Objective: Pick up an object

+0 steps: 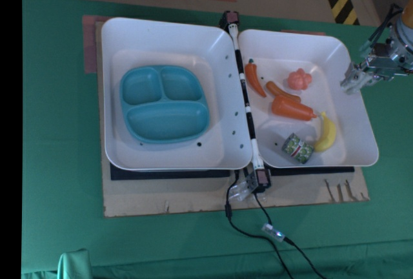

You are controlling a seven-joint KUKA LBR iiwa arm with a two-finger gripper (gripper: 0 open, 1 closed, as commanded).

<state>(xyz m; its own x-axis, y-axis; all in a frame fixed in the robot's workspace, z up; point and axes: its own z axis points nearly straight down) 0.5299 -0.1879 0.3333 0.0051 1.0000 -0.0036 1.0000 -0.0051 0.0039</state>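
The right bin (358,135) holds several toy foods. A red-orange chili pepper (255,77) lies near its left wall. Two orange carrots (290,106) lie in the middle, and a pink-orange lumpy fruit (299,79) sits behind them. A yellow banana (327,132) lies at the front right, with a small green-labelled can (297,148) on its side beside it. My gripper (352,82) hangs over the bin's right rim, to the right of the lumpy fruit and apart from every object. I see nothing held in it.
The left bin (116,142) holds a teal divided plate (164,103). A black-and-white bar (245,97) runs between the two bins. Cables (264,219) trail over the green bench in front. Both bins rest on a cardboard sheet (168,203).
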